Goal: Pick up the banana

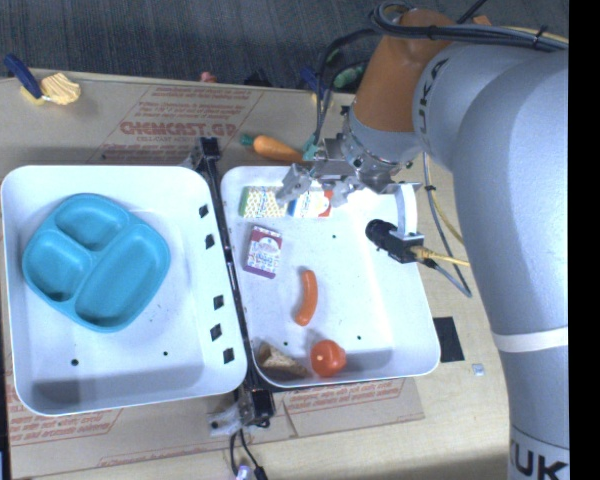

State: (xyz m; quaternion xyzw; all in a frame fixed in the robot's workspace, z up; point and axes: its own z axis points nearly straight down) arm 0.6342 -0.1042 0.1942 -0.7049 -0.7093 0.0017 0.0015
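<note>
Gripper (315, 180) sits low over right bin's (405, 313) far end, crowding box (261, 203); open or closed, can't tell. Banana: can't place it, possibly hidden under the gripper. Risk: the gripper closes on the box or on nothing, since clutter sits tight there.

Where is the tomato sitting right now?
In the camera view, the tomato lies in the right-hand bin against its near wall, just below the orange sausage, with a brown lump beside it on the divider side.
</note>
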